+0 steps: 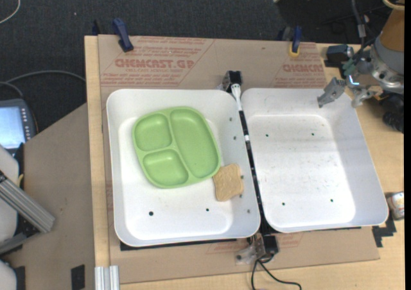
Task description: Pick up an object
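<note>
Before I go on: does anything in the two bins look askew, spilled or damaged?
Nothing looks spilled or broken. The green divided plate lies flat but turned at an angle in the left bin, with a tan sponge-like piece at its lower right corner. The right bin shows only dark specks. The gripper sits over that bin's far right corner.

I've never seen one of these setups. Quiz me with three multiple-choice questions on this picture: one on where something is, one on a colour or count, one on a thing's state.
1. Where is the tan sponge-like piece?
A. right bin
B. left bin, beside the plate
C. on the cardboard

2. How many compartments has the green plate?
A. two
B. three
C. five

3. Where is the gripper?
A. near the right bin's far right corner
B. on the plate
C. over the left bin

Answers: 1 B, it touches the plate's lower right edge. 2 B, ridges divide three sections. 3 A, it sits there with nothing visibly under it.
</note>
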`<state>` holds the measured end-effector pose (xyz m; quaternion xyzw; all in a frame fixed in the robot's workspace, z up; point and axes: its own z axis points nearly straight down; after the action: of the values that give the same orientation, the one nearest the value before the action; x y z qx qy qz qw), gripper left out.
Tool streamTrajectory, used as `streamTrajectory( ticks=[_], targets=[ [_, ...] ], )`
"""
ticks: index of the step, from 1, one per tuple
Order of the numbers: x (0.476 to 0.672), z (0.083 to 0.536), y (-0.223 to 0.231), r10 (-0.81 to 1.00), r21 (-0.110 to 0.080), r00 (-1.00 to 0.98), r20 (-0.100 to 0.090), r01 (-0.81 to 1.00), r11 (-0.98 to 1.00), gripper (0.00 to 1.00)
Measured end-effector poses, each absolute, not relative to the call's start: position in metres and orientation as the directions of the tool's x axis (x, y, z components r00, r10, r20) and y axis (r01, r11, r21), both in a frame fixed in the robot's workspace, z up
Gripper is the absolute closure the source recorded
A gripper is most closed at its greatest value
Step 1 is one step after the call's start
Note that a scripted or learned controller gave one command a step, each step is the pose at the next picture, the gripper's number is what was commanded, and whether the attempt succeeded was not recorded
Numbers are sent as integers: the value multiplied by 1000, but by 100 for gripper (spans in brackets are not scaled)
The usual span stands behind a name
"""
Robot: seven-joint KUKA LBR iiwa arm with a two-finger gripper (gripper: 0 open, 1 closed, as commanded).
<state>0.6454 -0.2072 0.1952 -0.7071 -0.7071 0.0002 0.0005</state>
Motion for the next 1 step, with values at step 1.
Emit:
streamTrajectory(
  ticks=[1],
  targets=[
    [662,362,-225,1000,22,-2,-10,1000,2,0]
  ],
)
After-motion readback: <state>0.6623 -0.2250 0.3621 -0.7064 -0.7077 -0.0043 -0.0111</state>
